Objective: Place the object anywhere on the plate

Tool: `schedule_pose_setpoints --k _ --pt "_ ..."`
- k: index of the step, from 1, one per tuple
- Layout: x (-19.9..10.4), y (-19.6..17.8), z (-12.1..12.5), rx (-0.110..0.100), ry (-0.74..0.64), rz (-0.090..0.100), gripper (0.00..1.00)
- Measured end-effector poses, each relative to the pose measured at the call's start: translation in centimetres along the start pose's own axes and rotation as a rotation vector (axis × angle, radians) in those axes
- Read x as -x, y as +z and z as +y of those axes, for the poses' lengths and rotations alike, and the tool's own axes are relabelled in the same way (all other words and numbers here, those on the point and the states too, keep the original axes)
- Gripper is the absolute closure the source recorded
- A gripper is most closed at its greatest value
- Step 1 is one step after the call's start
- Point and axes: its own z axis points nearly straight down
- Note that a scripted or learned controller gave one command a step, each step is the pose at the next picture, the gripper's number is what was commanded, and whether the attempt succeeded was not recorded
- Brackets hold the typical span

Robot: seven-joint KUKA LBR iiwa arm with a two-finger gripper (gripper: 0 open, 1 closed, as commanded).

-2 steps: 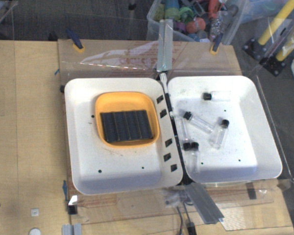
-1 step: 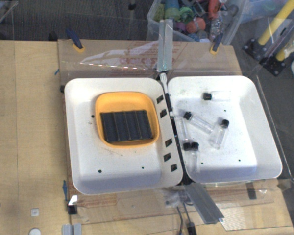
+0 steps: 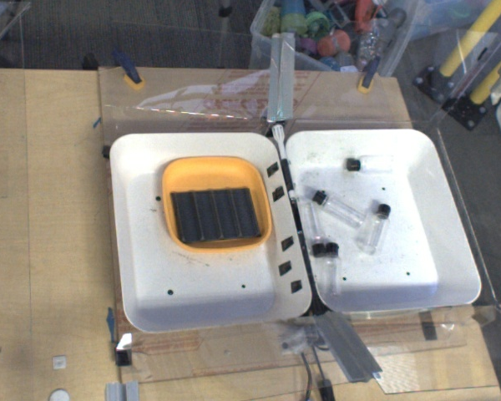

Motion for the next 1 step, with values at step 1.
schedule_pose_setpoints --k 1 --pt "0.01 0.05 0.01 0.002 -0.338 0.0 1.0"
